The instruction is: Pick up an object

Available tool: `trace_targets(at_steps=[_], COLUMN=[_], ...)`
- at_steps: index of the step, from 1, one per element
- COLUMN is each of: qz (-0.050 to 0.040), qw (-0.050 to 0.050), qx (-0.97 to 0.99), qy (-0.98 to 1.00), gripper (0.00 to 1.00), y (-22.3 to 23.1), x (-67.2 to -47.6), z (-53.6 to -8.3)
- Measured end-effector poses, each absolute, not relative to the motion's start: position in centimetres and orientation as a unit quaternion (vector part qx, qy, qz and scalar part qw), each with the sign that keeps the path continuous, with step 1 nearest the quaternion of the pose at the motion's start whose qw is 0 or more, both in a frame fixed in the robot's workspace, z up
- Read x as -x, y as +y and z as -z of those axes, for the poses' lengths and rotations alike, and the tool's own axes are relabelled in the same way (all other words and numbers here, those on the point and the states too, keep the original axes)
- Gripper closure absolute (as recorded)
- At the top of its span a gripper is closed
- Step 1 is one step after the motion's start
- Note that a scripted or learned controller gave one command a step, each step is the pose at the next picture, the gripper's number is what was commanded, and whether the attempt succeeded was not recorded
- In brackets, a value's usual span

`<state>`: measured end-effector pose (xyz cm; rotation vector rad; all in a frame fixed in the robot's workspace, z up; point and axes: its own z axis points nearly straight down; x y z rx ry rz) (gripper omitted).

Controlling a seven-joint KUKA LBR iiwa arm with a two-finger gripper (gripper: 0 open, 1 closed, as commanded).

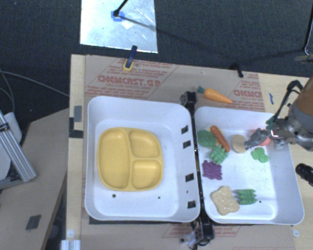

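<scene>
Over the right bin (pixel 286 209), near its far right corner, your gripper (pixel 259 137) hangs low above the toy food. How far its fingers are spread you cannot tell from this slant, and nothing is plainly held between them.

Contents of the right bin: a tan round piece (pixel 239 144) just beside the gripper tip, a small green piece (pixel 259 154) just under it toward the near edge, an orange carrot (pixel 219 138) lying across a green leafy piece (pixel 208 139) by the left wall, another green leafy bit (pixel 217 154) below that, a purple grape cluster (pixel 212 170) near the middle, then a beige cracker (pixel 225 200) touching a green sprig (pixel 246 196) along the near edge.

Left bin (pixel 96 197): a yellow divided plate (pixel 129 159) sits in its middle. A second carrot (pixel 215 95) lies out on the bench (pixel 164 77), beyond the bins' far edge.

Step in hand, as you'd judge it: descent onto a target, pick not yet made. Likeliest target is the tan round piece or the small green piece, both right at the tip. Next move calls for centring over one piece alone, since the two lie close, then closing and lifting straight up clear of the bin wall.
</scene>
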<state>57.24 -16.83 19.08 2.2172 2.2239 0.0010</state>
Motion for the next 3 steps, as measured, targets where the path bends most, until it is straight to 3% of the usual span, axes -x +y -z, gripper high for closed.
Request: trace_targets(at_steps=[1, 2, 3], qz=[-0.0003, -0.0023, -0.0044], qw=[0.0, 0.002, 0.002], qx=[-0.705, -0.704, -0.703], qy=[0.709, 0.71, 0.712], gripper=[0.0, 0.0, 0.0], y=[-16.4, -12.4, -3.6], x=[-63.8, -67.1, -67.1], z=[-12.5, -12.3, -19.0])
